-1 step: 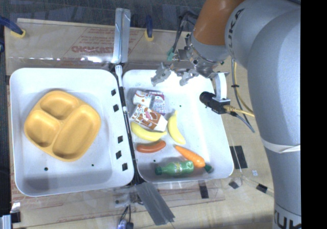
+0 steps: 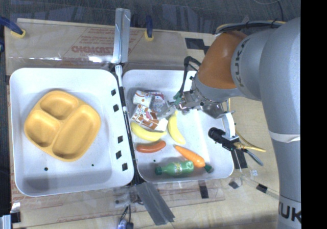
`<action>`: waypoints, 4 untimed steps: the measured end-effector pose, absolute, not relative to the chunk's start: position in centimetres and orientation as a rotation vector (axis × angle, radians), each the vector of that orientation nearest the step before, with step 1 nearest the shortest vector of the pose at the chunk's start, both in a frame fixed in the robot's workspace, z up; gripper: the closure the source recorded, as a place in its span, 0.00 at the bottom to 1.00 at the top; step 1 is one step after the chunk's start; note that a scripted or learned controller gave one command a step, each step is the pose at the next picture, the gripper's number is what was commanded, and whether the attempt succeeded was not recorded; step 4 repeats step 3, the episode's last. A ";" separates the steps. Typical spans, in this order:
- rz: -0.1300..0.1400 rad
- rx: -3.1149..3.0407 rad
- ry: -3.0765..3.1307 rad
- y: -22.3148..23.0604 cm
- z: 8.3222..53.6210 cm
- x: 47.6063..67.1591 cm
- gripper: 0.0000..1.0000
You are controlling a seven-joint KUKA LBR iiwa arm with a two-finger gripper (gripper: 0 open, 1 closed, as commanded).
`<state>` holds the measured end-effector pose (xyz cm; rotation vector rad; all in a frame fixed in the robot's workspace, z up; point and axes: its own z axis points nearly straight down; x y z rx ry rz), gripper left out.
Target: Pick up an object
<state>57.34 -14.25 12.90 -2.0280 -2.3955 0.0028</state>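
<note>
While the grey arm (image 2: 265,69) with its orange band reaches in from the right, the gripper (image 2: 180,102) sits low over the right bin (image 2: 202,77), near the bin's upper middle. Its tip is close to the crumpled snack packet (image 2: 147,108) and to the top end of one banana (image 2: 176,128), but the fingers are small and dark in this view, so I cannot tell if they are spread or pressed together, and I see nothing clearly between them.

The objects for picking all lie in the right bin. The snack packet, white with red and orange print, is in the upper left part of it. Just below the packet lies a second banana (image 2: 147,132), almost flat across, and the first banana stands more upright just beside it on the right; their ends seem to touch, though this is hard to judge. Under them is a red sausage (image 2: 151,146). To its right an orange carrot (image 2: 190,156) lies at a slant, and a green bottle (image 2: 176,168) rests along the bottom wall of the bin, near the carrot's thick end.

The left bin (image 2: 20,120) holds a yellow divided plate (image 2: 61,124) with three compartments, lying in the middle, well apart from the gripper
</note>
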 end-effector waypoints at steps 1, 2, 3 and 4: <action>-0.026 -1.885 -2.543 -14.6 10.7 56.4 0.00; 0.000 -1.757 -2.602 -18.4 12.9 51.7 0.00; 0.000 -1.368 -2.831 -20.2 9.3 55.0 0.00; 0.000 -1.368 -2.831 -20.2 9.3 55.0 0.00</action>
